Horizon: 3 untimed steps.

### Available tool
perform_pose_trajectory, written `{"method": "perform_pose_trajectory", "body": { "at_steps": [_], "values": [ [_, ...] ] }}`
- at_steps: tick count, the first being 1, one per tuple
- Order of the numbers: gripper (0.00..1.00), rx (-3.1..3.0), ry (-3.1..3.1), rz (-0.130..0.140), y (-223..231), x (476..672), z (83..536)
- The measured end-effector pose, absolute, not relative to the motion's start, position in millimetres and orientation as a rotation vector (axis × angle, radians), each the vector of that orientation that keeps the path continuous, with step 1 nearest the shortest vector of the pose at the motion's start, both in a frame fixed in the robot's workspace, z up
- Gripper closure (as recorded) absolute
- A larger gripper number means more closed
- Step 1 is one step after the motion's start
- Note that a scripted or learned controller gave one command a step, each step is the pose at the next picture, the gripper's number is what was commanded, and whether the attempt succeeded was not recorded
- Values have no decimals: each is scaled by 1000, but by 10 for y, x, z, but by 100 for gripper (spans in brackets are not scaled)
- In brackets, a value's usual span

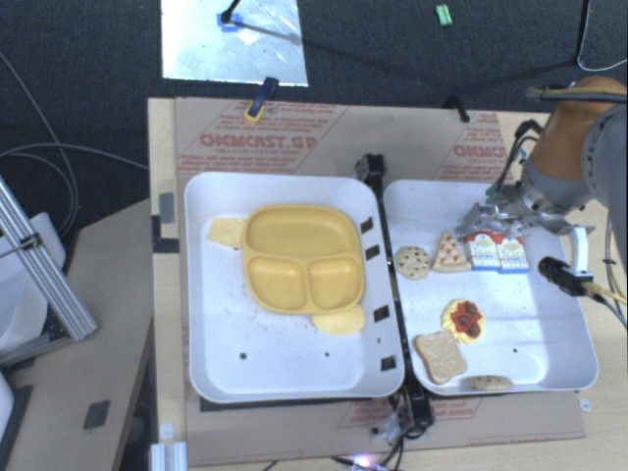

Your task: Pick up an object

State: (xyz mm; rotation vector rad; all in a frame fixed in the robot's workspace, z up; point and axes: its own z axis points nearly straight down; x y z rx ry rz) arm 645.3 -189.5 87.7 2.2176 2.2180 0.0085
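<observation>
From my remote seat I've got the arm (579, 145) reaching in from the right, and its gripper (491, 226) is down over the back part of the right bin (569, 356). It sits right on top of a small white carton with red and blue print (497, 252) — touching or just above it, I can't say which. Whether anything is pinched, I honestly cannot tell.

Rest of that bin: a pizza slice (449, 253) just left of the carton, a chocolate chip cookie (412, 262) beside that near the bin's left wall, a round yellow piece with red topping (463, 320) in the middle, a slice of toast (441, 357) toward the front, and something small and tan (490, 383) at the front rim — too blurry to name.

Left bin (211, 356) has a yellow divided tray (302, 259) with three compartments, a pale yellow slab (226, 232) poking out from its left edge and another pale yellow piece (340, 321) at its front edge.
</observation>
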Motion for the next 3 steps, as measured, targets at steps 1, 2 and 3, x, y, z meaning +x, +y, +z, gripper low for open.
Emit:
{"method": "perform_pose_trajectory", "body": {
  "at_steps": [1,2,3],
  "values": [
    [0,2202,2208,16,-1435,5698,926],
    [0,2206,2218,10,-1830,6638,873],
    [0,2220,2219,0,-2028,6297,994]
  ]
}}
